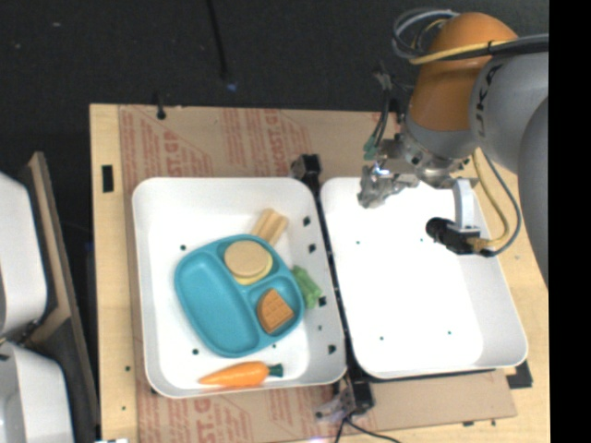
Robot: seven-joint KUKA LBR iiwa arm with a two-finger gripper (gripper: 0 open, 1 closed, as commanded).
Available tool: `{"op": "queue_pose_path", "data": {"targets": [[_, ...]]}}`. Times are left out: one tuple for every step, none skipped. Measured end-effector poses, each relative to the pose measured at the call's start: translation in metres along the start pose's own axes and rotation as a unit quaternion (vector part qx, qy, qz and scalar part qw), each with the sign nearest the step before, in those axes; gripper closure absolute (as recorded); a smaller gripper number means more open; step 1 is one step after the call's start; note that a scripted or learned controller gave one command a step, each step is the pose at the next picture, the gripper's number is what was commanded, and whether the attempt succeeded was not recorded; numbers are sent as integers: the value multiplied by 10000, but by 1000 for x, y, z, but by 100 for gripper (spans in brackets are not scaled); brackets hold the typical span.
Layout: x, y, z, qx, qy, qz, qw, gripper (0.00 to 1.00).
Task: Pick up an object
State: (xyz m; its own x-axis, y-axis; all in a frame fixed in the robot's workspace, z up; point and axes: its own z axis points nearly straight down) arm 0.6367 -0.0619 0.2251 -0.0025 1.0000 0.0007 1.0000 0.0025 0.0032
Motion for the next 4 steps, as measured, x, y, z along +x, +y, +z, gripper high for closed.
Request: {"op": "queue_pose_path", "data": {"targets": [[41, -31, 6, 15, -1, 0, 10000, 100], [83, -69, 6, 13, 1, -1, 10000, 100], [114, -101, 1, 13, 1, 1, 10000, 100], [146, -132, -22, 7, 1, 1, 10000, 100]]}}
